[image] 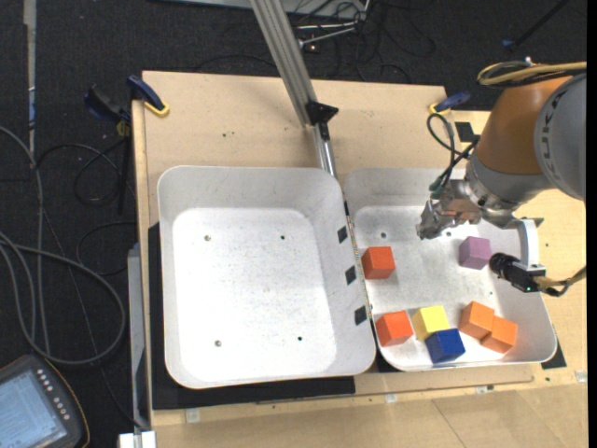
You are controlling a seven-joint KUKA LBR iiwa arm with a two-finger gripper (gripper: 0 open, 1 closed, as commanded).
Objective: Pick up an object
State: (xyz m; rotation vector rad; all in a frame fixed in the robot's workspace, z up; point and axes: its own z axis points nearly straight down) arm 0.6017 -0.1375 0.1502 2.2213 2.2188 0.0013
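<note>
The gripper (436,222) is hanging over the back part of the right bin (407,215), and from this slanted view I cannot tell how wide it is standing; nothing is showing between its tips, so I am judging it to be carrying nothing.

Working outward from the gripper: the purple cube (476,251) is sitting just beside it, toward the front and the arm's side. The orange cube (378,262) is lying near it on the other side, close to the wall shared with the left bin (187,194).

Farther toward the front rim, well apart from the gripper, a cluster is crowding together: a red-orange cube (395,327), a yellow cube (432,320), a blue cube (446,344), and two orange blocks (490,326) touching each other.

The risk I am seeing: dropping straight down here is likely landing on bare floor between purple and orange. Going for the cluster is risking a finger wedging against a neighbour and shoving cubes aside. The purple one looks the safer pick.
</note>
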